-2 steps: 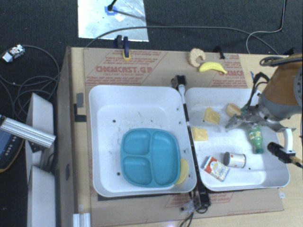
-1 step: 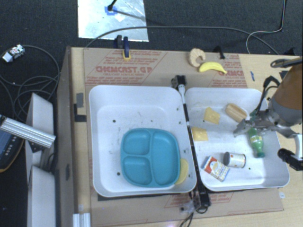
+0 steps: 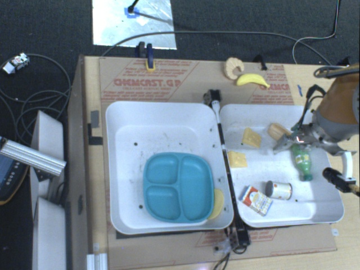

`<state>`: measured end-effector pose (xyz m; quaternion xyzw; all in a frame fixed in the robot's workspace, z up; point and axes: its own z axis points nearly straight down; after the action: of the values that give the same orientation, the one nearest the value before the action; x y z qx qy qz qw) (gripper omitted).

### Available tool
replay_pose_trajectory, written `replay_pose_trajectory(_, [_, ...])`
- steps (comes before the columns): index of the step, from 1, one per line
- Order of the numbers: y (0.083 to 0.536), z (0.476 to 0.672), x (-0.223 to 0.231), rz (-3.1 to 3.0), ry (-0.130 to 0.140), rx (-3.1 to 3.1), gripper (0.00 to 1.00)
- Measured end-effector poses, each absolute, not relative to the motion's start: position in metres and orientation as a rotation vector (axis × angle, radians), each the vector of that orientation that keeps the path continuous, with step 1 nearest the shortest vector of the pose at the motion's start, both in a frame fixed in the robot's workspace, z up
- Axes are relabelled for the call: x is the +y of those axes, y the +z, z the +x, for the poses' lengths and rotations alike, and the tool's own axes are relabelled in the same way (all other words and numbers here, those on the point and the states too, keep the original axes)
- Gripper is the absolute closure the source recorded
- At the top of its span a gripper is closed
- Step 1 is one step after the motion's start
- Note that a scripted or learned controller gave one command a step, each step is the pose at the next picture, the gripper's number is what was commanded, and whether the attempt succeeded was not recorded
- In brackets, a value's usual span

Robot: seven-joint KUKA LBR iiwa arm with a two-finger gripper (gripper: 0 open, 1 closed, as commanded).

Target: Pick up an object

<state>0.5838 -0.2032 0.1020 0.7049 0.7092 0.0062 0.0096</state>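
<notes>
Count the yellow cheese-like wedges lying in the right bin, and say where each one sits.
2. One cheese wedge lies toward the far left of the right bin; the other cheese wedge lies nearer, beside the divider. The arm's end could hide more.

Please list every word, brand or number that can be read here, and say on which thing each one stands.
"CHEMCAST GP": red print on the brown board behind the left bin; the last letters are unsure.
Red print on the board behind the right bin: too blurred.
Small carton label: too small.
</notes>
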Motion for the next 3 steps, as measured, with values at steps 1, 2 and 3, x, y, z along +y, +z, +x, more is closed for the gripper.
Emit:
replay_pose_trajectory(1, [0.094, 0.594, -0.179, 2.212, 0.009, 2.225, 0.00])
replay_pose_trajectory(2, [0.142, 0.657, -0.176, 2.212, 0.004, 2.224, 0.00])
replay_pose_trajectory(3, [0.132, 0.604, -0.195, 2.218, 0.000, 2.222, 0.00])
